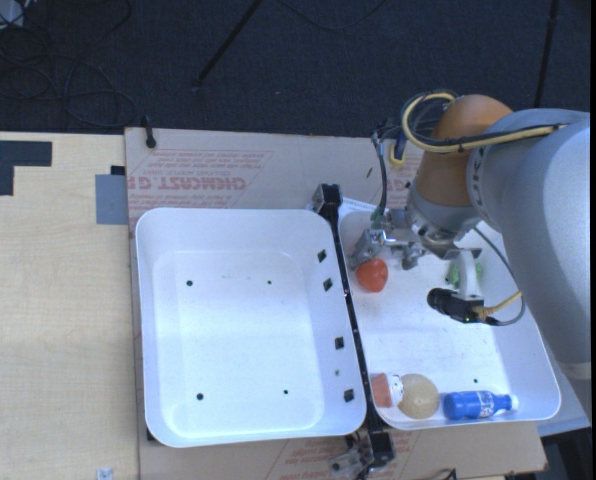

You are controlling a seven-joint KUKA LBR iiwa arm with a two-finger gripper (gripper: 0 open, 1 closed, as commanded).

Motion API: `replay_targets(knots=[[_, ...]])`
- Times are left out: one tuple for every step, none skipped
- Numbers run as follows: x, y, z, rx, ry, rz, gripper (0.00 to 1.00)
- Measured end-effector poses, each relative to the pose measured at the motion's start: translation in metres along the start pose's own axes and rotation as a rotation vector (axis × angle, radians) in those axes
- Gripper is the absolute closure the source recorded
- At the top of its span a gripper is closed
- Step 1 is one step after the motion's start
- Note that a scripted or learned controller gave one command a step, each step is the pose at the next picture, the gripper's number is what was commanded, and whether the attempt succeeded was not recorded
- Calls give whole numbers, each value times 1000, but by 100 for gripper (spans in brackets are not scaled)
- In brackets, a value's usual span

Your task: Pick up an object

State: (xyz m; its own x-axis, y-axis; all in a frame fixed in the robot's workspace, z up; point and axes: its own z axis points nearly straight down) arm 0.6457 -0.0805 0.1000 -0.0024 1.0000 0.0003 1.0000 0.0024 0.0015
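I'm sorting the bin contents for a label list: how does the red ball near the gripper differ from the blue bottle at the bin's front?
The red ball is round and orange-red; the blue bottle is elongated, blue, with a pale label, lying on its side. The ball sits toward the right bin's back, just under the gripper; the bottle lies along the front wall, away from the gripper. Both rest inside the right bin.

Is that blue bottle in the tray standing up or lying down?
Lying down. The blue bottle rests on its side along the near edge of the right bin, its cap pointing right.
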Motion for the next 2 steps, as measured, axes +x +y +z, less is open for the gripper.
replay_targets(knots=[[0, -3, 13, 6, -1, -1, 0], [0, -4, 3, 15, 0, -4, 100]])
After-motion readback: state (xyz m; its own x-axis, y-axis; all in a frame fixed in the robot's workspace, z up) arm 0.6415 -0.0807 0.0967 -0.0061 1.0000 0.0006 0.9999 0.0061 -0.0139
